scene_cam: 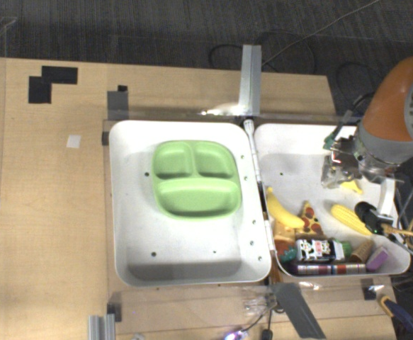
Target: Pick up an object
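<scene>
Gripper low in right bin, beside a small yellow piece; finger spacing and grasp cannot be told. Green divided tray in left bin.

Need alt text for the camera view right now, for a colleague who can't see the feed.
The gripper hangs low over the right bin, above toys piled along its near edge: a banana, corn cob and dark bottle. The left bin holds a green divided plate.
</scene>
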Controlling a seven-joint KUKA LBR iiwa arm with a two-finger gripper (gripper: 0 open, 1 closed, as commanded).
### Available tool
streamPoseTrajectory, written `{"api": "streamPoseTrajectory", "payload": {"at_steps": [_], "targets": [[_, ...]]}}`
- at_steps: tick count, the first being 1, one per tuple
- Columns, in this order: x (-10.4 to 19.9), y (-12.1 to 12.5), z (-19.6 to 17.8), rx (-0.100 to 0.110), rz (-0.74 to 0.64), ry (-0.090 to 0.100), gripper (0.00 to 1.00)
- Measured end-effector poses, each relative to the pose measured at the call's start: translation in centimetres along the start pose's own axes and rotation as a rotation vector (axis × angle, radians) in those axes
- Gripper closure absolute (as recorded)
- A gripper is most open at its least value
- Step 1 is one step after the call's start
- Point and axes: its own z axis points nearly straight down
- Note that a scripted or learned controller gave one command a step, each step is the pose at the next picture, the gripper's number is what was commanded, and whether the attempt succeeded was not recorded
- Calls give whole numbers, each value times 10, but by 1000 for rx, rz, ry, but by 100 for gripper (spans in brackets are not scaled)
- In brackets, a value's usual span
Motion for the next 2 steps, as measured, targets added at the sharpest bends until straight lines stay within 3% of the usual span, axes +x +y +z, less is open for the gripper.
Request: {"api": "streamPoseTrajectory", "payload": {"at_steps": [1, 2], "targets": [[0, 0, 0, 1, -1, 0, 0], [-31, -59, 67, -14, -199, -2, 0]]}}
